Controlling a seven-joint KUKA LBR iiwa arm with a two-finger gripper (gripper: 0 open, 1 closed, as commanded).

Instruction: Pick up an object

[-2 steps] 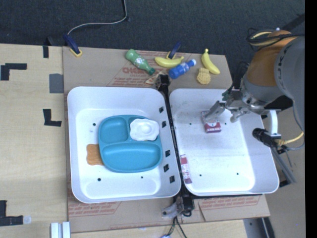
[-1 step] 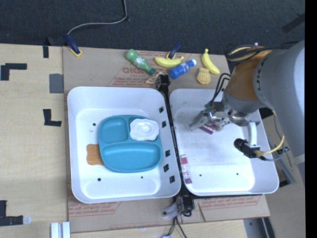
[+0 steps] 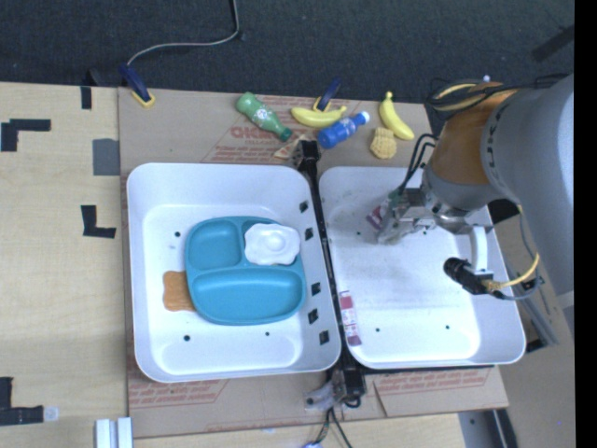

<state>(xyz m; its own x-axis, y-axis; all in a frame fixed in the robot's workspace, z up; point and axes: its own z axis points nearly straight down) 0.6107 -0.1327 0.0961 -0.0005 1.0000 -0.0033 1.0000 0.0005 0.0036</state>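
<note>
On your left, the left bin (image 3: 149,250) holds a blue divided plate (image 3: 244,273) at its middle. A white fried-egg toy (image 3: 271,245) lies on the plate's far right compartment, and a tan slice (image 3: 174,291) pokes out from under the plate's left edge.

Beyond the bins, on the cardboard of the counter (image 3: 56,250), you see a green bottle (image 3: 262,115), a yellow banana (image 3: 318,115), a blue bottle (image 3: 341,130), a small yellow block (image 3: 382,142) and a second banana (image 3: 395,118), strung left to right along the far side.

Between the bins, black clips run down the shared rims.

In the right bin (image 3: 420,334), a small red-and-white object (image 3: 376,217) lies on the floor in the far left part. The hand (image 3: 396,224) hangs low over the floor, just to the right of that object and about touching it. You cannot tell how far its fingers are apart, and nothing is seen between them. The grey arm (image 3: 522,157) with its orange band enters from the right.
</note>
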